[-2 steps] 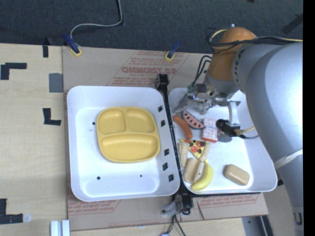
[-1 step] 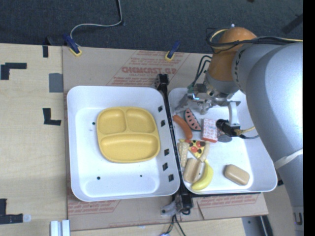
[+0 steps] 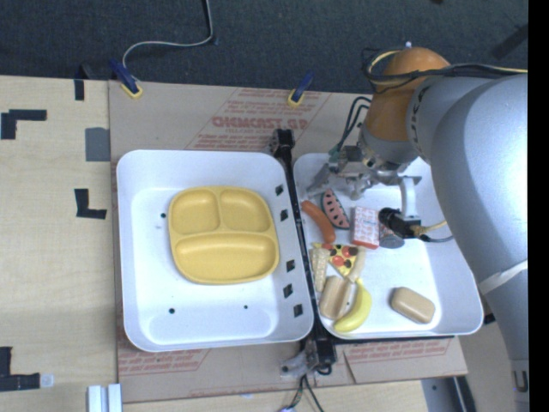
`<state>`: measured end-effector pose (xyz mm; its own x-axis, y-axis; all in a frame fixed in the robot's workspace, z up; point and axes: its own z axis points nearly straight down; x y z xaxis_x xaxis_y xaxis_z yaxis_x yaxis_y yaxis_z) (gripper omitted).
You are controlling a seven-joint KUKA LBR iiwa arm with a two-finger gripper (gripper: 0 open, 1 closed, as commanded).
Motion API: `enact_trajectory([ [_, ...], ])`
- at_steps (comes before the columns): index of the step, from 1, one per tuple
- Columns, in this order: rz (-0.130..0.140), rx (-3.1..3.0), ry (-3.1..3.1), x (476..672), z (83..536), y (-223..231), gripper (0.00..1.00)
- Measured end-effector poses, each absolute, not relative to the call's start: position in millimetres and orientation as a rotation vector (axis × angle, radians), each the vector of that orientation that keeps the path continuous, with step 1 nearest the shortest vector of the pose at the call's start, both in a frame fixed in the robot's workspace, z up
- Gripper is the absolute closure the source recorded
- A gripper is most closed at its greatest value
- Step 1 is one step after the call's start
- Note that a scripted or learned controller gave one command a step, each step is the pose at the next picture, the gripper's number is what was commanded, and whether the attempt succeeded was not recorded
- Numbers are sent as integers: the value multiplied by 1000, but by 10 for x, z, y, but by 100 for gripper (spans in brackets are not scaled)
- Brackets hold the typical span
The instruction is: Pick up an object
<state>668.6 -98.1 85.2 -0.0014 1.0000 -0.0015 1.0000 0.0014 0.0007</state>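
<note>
My gripper (image 3: 347,177) hangs low over the far part of the right bin (image 3: 446,273), under the orange-banded wrist. Just in front of it lie a watermelon slice (image 3: 336,209), an orange sausage (image 3: 316,220) and a pink-and-white carton (image 3: 366,227). Nearer the front are a pizza slice (image 3: 345,258), a hot dog in a bun (image 3: 332,297), a banana (image 3: 357,311) and a tan bread roll (image 3: 412,305). The gripper body hides what is directly beneath it, and I see nothing lifted off the bin floor.
The left bin (image 3: 141,256) holds a yellow divided plate (image 3: 223,234). A black clip strip (image 3: 290,221) runs along the wall between the bins. The grey arm covers the right bin's far right corner. Cables trail off the bench's far side.
</note>
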Motion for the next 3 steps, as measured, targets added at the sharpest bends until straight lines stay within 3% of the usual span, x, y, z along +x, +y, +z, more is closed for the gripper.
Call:
enact_trajectory([
  [3, -1, 2219, 2220, 6685, 852, -944, 0],
])
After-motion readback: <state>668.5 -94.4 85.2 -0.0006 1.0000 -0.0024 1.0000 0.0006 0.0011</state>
